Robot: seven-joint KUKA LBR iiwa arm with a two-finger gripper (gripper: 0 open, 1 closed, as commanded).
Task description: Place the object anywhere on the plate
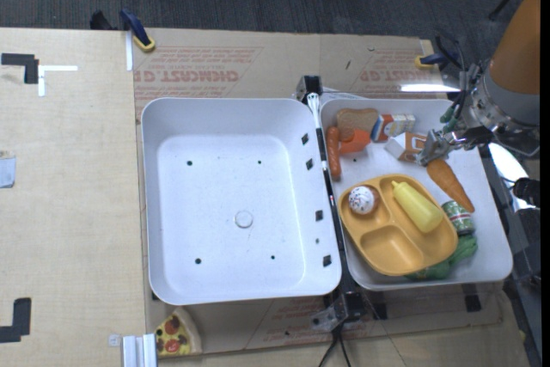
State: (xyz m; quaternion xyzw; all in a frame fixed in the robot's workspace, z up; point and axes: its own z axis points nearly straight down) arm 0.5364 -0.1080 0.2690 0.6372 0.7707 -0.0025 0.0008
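Room is left beside the carrot (450,184); the pincer (436,146), grip state unclear, is seen above the plate (397,248).

Both bins (159,211) look like smooth white plastic with a faint sheen. The plate (397,252) is matt yellow-orange plastic, and the yellow piece (416,205) on it is glossier — light catches its top. The carrot (450,184) has a smooth plastic look. Under the bins lies matt brown cardboard (258,64) — printed in red — on a pale, wood-like bench (64,202).
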